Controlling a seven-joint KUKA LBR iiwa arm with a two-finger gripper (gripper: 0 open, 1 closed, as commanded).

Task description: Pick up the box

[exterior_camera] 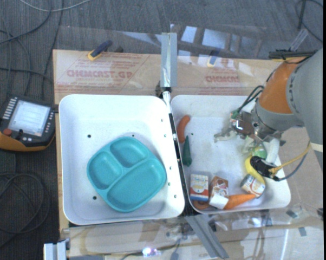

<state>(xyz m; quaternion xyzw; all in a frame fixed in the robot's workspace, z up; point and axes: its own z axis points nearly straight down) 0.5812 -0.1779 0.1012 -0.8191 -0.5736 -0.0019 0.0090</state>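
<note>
Two small cartons stand side by side at the front of the right bin (206, 104): a box (199, 187) with a red and white face, and a brown and red one (219, 188) touching it on the right. My gripper (232, 131) hangs over the right bin's back middle, well behind both cartons and apart from them. Nothing shows in its grasp. The grey arm with its orange band (275, 93) comes in from the right.
In the right bin lie an orange sausage-like piece (183, 127), a green vegetable (187, 151), a carrot (241, 200), a yellow banana (258, 167) and a small packet (253, 184). A teal divided plate (126, 173) lies in the left bin (76, 118).
</note>
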